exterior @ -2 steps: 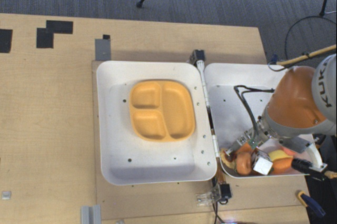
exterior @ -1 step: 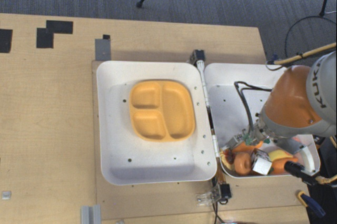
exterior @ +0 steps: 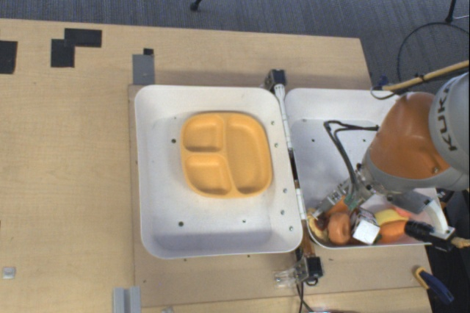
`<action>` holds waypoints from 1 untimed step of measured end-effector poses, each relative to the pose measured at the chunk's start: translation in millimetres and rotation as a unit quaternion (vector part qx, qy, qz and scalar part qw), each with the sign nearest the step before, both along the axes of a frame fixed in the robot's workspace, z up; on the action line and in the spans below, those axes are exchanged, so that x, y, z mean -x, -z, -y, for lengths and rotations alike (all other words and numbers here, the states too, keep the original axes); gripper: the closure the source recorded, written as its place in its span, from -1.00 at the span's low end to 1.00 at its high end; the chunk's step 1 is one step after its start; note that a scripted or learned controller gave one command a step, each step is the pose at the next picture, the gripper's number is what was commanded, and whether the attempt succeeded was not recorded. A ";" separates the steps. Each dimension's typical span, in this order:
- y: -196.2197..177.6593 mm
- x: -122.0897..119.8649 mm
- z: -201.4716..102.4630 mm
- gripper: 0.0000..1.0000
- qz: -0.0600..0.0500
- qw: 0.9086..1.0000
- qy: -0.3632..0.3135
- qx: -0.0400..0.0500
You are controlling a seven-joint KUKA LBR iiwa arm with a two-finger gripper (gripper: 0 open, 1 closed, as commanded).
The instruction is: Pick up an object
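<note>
**A:** Start at the gripper (exterior: 351, 203). It sits low in the near corner of the right bin (exterior: 316, 135), down among the pile. You cannot tell from this slant whether it is closed on anything; the wrist and its cabling cover the tip.

**B:** So what am I aiming at?

**A:** Any one of the heap. An orange rounded object (exterior: 338, 229) lies just beside the tip, a small white block (exterior: 366, 232) touches it, and an orange-and-yellow piece (exterior: 393, 225) lies further right. All are crowded against the bin's near wall.

**B:** What could go wrong?

**A:** Mostly the crowding. You may nip two things at once, or catch only an edge, and the rounded one looks likely to roll out of a shallow pinch. The wall is close, so a finger could land on the rim instead of beside an object.

**B:** Anything further out?

**A:** The black cable (exterior: 339, 139) loops across the bin floor behind the wrist; a lift could drag it. The left bin (exterior: 158, 231) holds only a yellow divided tray (exterior: 224, 153), well apart.
</note>
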State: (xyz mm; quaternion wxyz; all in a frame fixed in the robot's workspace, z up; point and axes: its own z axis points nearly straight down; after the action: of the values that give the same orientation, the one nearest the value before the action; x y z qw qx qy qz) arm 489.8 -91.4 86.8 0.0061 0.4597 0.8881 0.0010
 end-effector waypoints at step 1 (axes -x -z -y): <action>0.3 -4.0 -2.5 -1.00 -0.001 0.997 0.074 -0.003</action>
State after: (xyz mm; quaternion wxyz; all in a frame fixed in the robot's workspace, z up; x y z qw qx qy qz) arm 493.8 -88.9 86.5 0.0041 0.5243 0.8515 0.0025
